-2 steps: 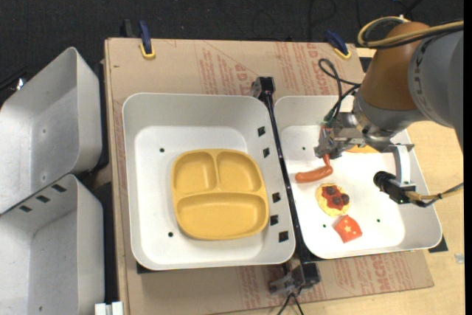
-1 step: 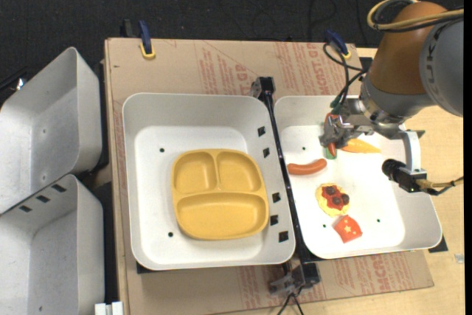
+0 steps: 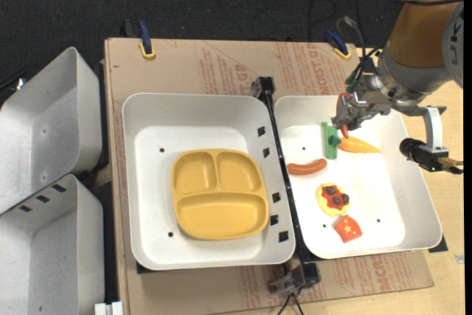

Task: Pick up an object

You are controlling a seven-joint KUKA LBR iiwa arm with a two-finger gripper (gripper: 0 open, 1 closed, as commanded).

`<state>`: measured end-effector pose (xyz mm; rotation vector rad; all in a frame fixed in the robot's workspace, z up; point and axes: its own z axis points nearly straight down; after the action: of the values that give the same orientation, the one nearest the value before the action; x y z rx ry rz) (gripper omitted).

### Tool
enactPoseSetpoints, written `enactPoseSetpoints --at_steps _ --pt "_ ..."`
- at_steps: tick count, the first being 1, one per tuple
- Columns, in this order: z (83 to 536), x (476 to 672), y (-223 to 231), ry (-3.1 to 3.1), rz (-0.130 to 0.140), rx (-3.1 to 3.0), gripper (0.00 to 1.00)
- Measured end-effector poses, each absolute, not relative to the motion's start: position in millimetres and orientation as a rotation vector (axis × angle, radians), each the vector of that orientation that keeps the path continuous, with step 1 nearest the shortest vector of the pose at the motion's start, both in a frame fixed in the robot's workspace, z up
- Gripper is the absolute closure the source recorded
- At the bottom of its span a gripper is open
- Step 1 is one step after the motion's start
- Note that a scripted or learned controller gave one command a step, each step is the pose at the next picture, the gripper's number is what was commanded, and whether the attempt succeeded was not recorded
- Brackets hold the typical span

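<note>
**Lowering over the far end of the right bin**

Camera view: my gripper hangs over the back of the right bin, its tip right at the top of the green stick and just beside the orange carrot-like piece. I cannot tell how my gripper is set; the tip is too dark and small to read, and nothing is visibly caught in it. Nearer the front lie the sausage, the little pizza and the red wedge, all apart from me. The left bin carries the yellow divided tray.

I judge this the approach, the grasp not yet made. Next I should settle on one item, green stick or carrot, centre over it and descend squarely.
</note>
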<state>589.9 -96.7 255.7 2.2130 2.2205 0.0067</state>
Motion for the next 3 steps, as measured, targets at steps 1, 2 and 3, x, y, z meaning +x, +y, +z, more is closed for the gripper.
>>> enactPoseSetpoints --at_steps 1,2,3 --pt "289.7 590.6 -96.7 2.224 0.001 2.217 1.0" --pt "273.9 564.8 -56.2 2.23 -0.003 2.217 1.0" --pt "252.5 552.7 -3.8 2.232 -0.003 2.216 1.0"
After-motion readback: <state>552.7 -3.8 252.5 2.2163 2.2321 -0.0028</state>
